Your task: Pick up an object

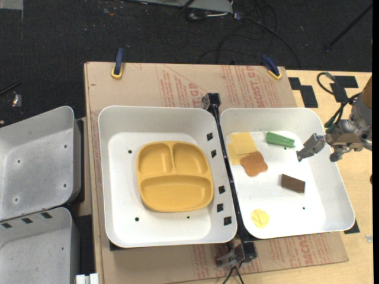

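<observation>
- Here, two shallow white bins side by side on a cardboard-covered surface [177,84], meeting along a dark clipped seam.
- In the left bin [112,158]: one yellow divided plate [175,176], lying flat near the middle, two small compartments toward the far side and one long compartment toward the near side.
- In the right bin [331,209]: five loose things, none stacked except two.
- Pale yellow flat square [240,142] close to the seam, far half of the bin.
- Orange-brown toast-shaped piece [254,164] touching and partly overlapping the near corner of that square.
- Green oblong piece [279,139] to the right of the square, apart from it, lying flat.
- Dark brown block [292,184] nearer the camera, right of the toast piece, apart from everything else.
- Small yellow round piece [260,218] near the front wall, alone.
- Reaching in from the right: grey arm, wrist over the right bin's right rim.
- Jaws [324,147] spread open, one finger just right of the green oblong piece and not touching it, the other over the rim.
- Nothing between the jaws; all five things resting on the bin floor.
</observation>
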